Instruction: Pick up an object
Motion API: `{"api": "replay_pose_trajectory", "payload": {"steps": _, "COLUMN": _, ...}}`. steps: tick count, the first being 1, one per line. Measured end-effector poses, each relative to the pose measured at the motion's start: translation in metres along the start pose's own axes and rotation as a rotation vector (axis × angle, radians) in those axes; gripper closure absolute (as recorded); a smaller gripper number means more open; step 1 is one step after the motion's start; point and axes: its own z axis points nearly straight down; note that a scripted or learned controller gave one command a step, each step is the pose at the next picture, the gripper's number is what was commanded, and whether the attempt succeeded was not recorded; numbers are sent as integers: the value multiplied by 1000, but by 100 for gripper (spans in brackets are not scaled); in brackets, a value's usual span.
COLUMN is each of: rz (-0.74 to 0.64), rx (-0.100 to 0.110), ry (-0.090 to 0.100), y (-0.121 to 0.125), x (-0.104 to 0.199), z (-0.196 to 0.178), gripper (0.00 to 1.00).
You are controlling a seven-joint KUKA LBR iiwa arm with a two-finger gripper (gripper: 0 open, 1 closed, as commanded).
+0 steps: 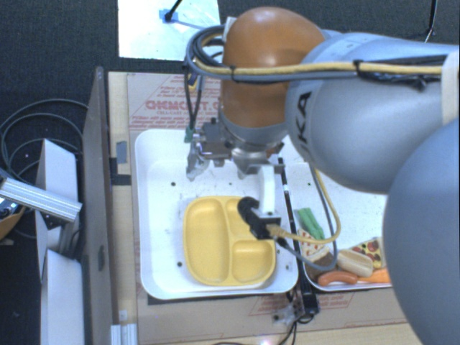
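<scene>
The gripper (195, 162) hangs over the far part of the left bin (153, 268), above bare white floor; whether it is open or closed cannot be told from this slant, and nothing is seen held in it; just near of it lies a yellow divided plate (215, 244), flat in that bin's near half; in the right bin (359, 201), partly hidden by the arm, lie a green piece (310, 223), what looks like a hot dog (354, 263) and an orange strip (353, 279).
</scene>
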Motion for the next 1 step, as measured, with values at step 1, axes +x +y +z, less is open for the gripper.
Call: {"api": "replay_pose_trajectory", "payload": {"steps": 1, "rz": 10, "rx": 0, "ry": -4, "y": 108, "x": -52, "z": 86, "gripper": 0}}
